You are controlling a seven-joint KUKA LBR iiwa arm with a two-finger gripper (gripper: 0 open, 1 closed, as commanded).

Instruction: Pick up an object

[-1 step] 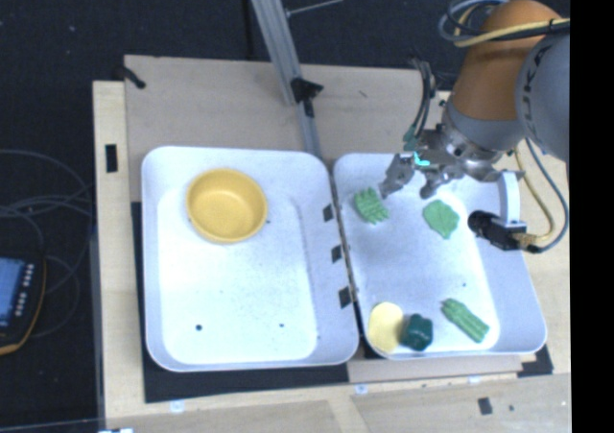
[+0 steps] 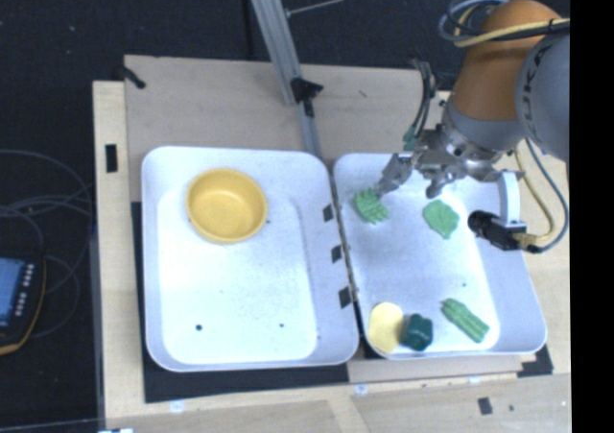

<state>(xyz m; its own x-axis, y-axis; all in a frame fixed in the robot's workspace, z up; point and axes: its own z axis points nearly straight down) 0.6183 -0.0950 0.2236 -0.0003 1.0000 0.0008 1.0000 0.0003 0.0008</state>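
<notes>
My gripper (image 2: 411, 189) hangs over the back of the right bin (image 2: 499, 258), open, with nothing between its fingers. Its left fingertip is just above and to the right of a green ridged toy (image 2: 372, 207) lying near the bin's left wall. A second green piece (image 2: 441, 219) sits just below the right fingertip. Along the bin's front edge are a long green object (image 2: 465, 319), a dark teal object (image 2: 417, 332) and a pale yellow round object (image 2: 385, 324), the last two touching each other.
A yellow bowl (image 2: 226, 204) sits at the back left of the left bin (image 2: 240, 325). A grey metal post (image 2: 278, 28) rises behind the two bins. A black cable connector (image 2: 491, 228) hangs off the wrist over the right bin's right side.
</notes>
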